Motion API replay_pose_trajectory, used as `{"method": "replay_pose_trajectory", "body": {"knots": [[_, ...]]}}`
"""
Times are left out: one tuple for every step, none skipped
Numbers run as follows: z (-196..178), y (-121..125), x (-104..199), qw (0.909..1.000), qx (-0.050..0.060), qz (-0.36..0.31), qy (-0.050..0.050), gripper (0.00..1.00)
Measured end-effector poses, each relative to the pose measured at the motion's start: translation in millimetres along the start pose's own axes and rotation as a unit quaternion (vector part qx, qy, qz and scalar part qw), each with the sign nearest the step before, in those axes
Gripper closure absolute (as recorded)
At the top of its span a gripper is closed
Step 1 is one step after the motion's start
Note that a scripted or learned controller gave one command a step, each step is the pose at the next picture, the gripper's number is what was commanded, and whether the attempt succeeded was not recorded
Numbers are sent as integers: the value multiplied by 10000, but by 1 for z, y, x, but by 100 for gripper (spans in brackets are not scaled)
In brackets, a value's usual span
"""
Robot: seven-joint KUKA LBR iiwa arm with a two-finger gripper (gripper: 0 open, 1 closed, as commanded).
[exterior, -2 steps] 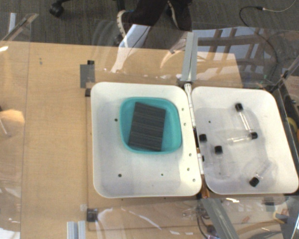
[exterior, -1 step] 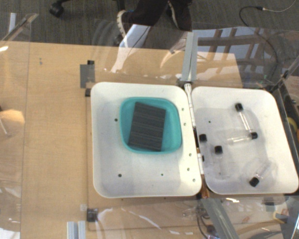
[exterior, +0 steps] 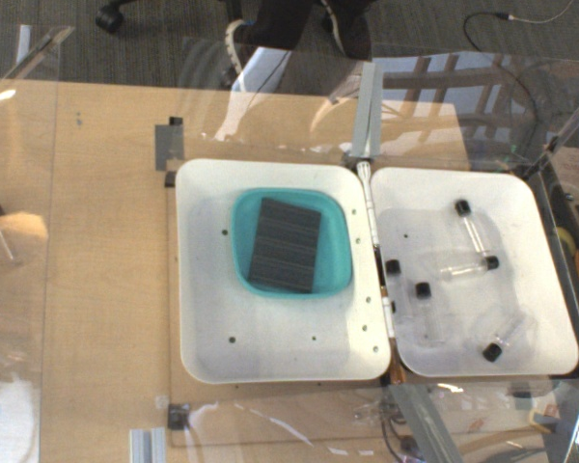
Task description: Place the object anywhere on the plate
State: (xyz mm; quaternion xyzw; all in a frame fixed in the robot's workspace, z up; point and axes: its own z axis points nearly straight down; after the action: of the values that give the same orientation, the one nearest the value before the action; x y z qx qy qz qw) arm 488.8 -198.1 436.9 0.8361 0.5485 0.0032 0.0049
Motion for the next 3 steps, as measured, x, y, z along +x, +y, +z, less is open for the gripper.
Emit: {"method": "replay_pose_trajectory", "body": {"knots": [[0,0,0,9989,-1,476,3,0],[1,-1,4,9915,10,-1299,0,0],[0,2,-3,9969,0,-782,1,0]]}}
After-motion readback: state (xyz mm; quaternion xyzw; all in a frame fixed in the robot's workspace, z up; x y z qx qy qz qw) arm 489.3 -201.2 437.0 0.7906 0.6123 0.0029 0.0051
